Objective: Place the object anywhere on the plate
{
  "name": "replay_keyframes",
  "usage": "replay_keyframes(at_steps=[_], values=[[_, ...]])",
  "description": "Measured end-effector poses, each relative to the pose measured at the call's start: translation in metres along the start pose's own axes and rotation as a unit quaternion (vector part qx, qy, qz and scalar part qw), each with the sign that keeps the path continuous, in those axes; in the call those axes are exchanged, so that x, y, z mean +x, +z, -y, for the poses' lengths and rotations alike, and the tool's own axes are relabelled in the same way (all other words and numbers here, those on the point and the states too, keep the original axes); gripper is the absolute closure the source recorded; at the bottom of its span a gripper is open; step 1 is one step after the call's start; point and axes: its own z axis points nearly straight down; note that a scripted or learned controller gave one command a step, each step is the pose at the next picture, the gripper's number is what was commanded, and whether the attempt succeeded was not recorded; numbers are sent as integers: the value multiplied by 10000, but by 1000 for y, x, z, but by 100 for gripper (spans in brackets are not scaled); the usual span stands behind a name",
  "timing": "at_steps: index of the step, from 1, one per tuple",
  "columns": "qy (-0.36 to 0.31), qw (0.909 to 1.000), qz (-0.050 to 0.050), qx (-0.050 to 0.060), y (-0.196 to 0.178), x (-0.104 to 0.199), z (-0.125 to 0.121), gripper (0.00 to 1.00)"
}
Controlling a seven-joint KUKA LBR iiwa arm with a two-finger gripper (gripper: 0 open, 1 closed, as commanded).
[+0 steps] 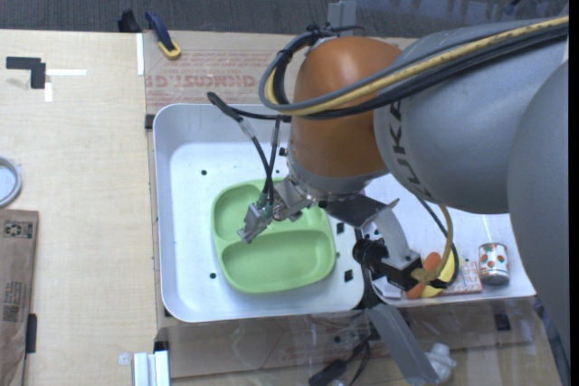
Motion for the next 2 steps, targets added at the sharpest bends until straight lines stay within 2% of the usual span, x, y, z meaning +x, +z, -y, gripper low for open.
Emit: replay_keyframes(at_steps=[1, 2], values=[[6, 10000, 5, 11, -8, -2, 0, 100], [515, 9987, 6, -15, -100, -74, 44, 100]])
